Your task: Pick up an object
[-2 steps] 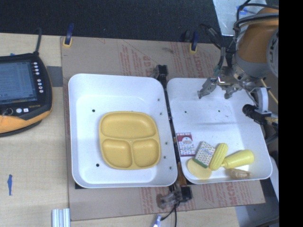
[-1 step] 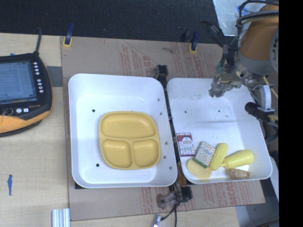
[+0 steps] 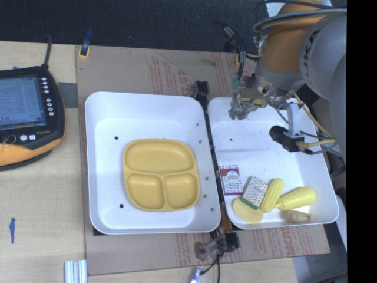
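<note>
Arm (image 3: 306, 46) enters from the right, grey w/ orange band above the wrist, bent over the far end of the right bin (image 3: 321, 158). Gripper (image 3: 240, 112) points down at the bin's far-left corner, tips close to or on the floor there; contact can't be confirmed. Fingers: too small and dark against the cabling to judge spread, so cannot tell open vs. closed. Nothing visible between them.

Objects for pickup sit at the near end of the right bin, well apart from the gripper: small red-and-white box (image 3: 230, 179) against the left wall, green-and-white packet (image 3: 255, 191) beside it, toy corn cob (image 3: 271, 194) touching the packet, yellow bottle-like item (image 3: 297, 198) lying on its side, pale yellow disc (image 3: 247, 211) partly under packet and cob, small tan piece (image 3: 296, 217) (identity unclear) near the front wall.

Left bin (image 3: 100, 158) holds a yellow three-compartment tray (image 3: 160, 174), flat, roughly centred.

Teach pendant (image 3: 26, 115) on the bench, far left.
</note>
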